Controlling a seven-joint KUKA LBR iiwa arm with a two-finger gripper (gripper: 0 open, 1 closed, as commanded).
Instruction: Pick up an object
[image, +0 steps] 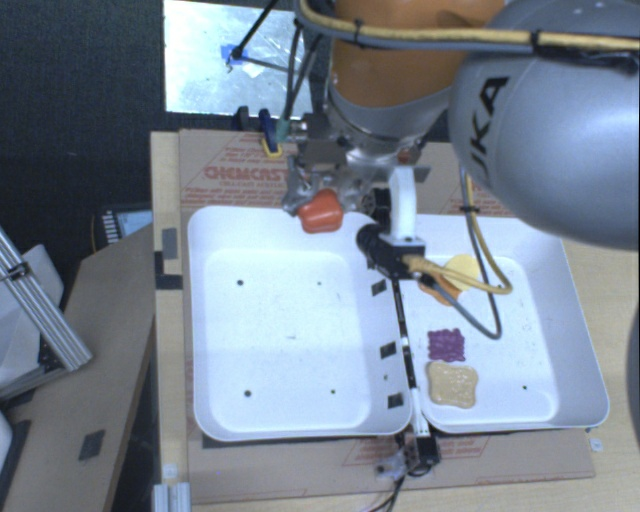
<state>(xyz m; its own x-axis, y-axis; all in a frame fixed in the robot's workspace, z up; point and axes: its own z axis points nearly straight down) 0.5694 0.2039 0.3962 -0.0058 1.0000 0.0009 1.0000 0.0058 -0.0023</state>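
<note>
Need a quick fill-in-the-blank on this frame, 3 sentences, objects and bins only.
1. The red object sits at the end effector, over the far edge of the ____ bin.
2. The purple piece lies in the ____ bin.
3. Nearer the camera than the purple piece lies a ____ piece.

Missing words: left; right; tan

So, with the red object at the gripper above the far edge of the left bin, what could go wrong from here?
1. The red object hangs at the gripper, but the grip is hard to judge; it may slip and fall.
2. It sits over the far rim of the left bin, so a drop could land outside.
3. The yellow cable loops low over the right bin and could snag.
</note>
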